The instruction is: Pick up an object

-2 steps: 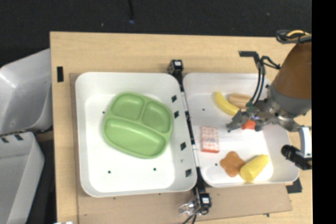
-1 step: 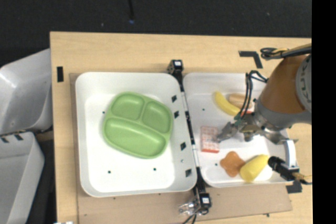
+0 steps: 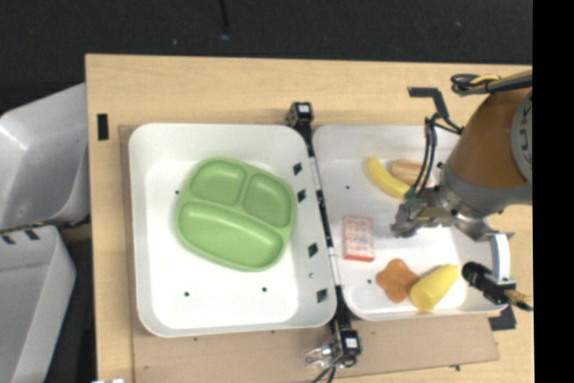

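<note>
- While the arm (image 3: 489, 157) reaches in from the right of the camera view, its pincer (image 3: 411, 220) sits low over the right bin (image 3: 354, 152), in the open floor between the objects.
- Pincer state: can't tell. Wrist and cabling hide the tips from this angle, and nothing is visibly held.
- Candidate objects, all in the right bin:
  - banana (image 3: 386, 178) near the far wall, just up-left of the pincer; a pale tan item (image 3: 405, 168) lies against it, partly hidden by cables, identity unclear.
  - small red-and-white packet (image 3: 358, 239) flat on the bin floor, left of the pincer, near the divider.
  - orange piece (image 3: 393, 280) at the near side, touching or just beside a yellow lemon-like object (image 3: 437, 286).
- All of them rest on the bin floor; none is lifted.
- Left bin (image 3: 143, 282) holds a green sectioned plate (image 3: 236, 213), well apart from the arm.
- Both bins sit side by side on the wooden worktop (image 3: 224, 90).
- Progress, my read: approach or descent stage. No grasp confirmed, no lift.
- Left to do: commit to a target (banana looks closest), close on it, raise it clear of the bin.
</note>
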Controlling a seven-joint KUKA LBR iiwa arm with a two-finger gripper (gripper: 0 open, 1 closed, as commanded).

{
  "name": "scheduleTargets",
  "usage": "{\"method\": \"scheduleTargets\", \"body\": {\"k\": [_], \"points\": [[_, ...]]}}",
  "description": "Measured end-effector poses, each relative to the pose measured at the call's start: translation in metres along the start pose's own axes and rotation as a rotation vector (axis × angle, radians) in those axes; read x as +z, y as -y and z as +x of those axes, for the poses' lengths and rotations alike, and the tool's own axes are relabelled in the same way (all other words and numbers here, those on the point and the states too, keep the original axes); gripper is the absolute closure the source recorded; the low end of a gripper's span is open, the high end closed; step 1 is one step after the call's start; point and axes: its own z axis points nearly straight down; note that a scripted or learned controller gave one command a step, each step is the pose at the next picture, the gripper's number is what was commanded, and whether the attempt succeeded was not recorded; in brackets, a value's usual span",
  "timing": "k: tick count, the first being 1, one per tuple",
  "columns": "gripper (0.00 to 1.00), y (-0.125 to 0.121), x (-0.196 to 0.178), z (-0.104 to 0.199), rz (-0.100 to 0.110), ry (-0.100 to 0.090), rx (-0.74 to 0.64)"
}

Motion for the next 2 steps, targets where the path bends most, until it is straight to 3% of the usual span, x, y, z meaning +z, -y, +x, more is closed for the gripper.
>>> {"method": "scheduleTargets", "body": {"k": [2], "points": [[1.00,0.000,-0.107,0.002,-0.006,0.002,-0.011]]}}
